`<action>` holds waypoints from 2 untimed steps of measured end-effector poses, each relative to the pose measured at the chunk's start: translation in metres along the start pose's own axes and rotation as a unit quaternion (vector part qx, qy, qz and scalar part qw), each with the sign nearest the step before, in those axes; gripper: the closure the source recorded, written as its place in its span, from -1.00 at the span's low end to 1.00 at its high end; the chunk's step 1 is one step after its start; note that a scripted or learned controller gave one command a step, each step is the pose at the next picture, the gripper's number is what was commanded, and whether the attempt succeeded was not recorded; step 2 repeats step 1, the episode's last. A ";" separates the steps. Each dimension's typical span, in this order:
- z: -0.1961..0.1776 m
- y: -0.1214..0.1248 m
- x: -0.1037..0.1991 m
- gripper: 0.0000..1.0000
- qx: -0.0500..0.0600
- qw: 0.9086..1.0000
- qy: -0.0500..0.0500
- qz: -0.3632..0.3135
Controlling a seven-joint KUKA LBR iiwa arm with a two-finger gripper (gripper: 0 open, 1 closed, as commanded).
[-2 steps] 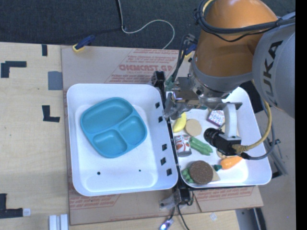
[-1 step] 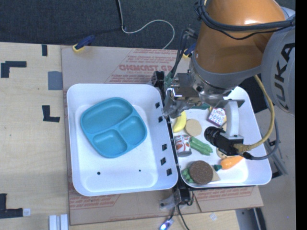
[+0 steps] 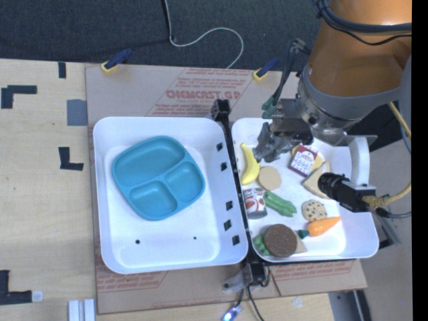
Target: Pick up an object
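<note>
From above, the arm (image 3: 361,42) comes in from the right and hangs over the right bin (image 3: 358,249). Its gripper (image 3: 267,146) sits low over that bin's upper left part, just above the banana (image 3: 249,166), whose yellow curve runs down along the bin's left wall. Whether the jaws are apart or together cannot be told from here, since the dark fingers blur into one mass; nothing can be made out between them.

Taking the banana as the landmark: a round tan cracker (image 3: 270,178) lies just right of its lower end, nearly touching. Below the banana stands a small can (image 3: 255,202) with a red and white label. Right of the can lies a green pea pod (image 3: 280,203), slanted. Further right and up from the banana, a red and white carton (image 3: 303,159) rests on a wedge of yellow cheese (image 3: 314,179). Down and to the right of the banana are a chocolate-chip cookie (image 3: 313,210) and an orange carrot (image 3: 324,227), side by side. Well below the banana, near the bin's front edge, sits a dark brown round burger patty (image 3: 279,240).

Left of the banana, across the dividing wall, the left bin (image 3: 120,253) holds a blue divided plate (image 3: 158,177), lying flat in its upper half.
</note>
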State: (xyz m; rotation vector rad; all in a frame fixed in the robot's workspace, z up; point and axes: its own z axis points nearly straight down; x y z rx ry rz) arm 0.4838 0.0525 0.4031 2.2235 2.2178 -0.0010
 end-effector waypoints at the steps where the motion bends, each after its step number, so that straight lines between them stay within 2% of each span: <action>1: -0.085 0.000 0.044 1.00 -0.004 1.000 0.002 -0.004; 2: -0.085 0.000 0.044 1.00 -0.004 1.000 0.002 -0.004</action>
